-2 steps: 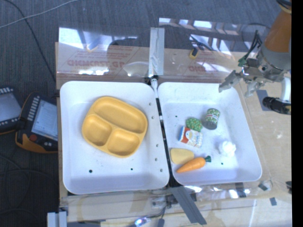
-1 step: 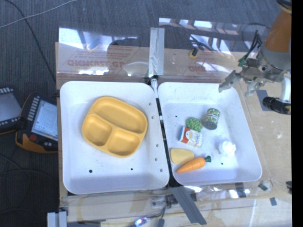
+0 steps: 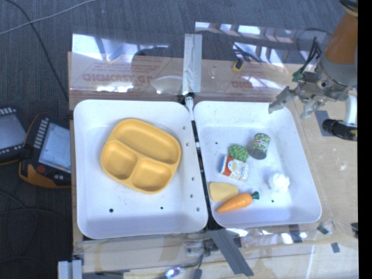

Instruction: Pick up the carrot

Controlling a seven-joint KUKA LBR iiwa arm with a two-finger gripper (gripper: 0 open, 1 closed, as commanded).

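The carrot (image 3: 236,202) lies near the front edge of the right bin (image 3: 302,173), its green-topped end pointing right and slightly up. Its blunt end touches a pale yellow wedge (image 3: 222,190). Just above sit a small red-and-white carton (image 3: 234,168) with print too small to read, a green round item (image 3: 237,152) touching the carton's top, and a little can (image 3: 260,145) with a green label, also unreadable. A white crumpled lump (image 3: 279,182) rests right of the carrot. The left bin (image 3: 87,156) holds a yellow divided tray (image 3: 140,154). Mirrored red lettering shows on the clear sheet behind the bins, not legible. The gripper (image 3: 293,100) hangs over the right bin's far right corner, well away from the carrot, its fingers spread with nothing between them; the arm's upper part is cut off at the picture's edge.
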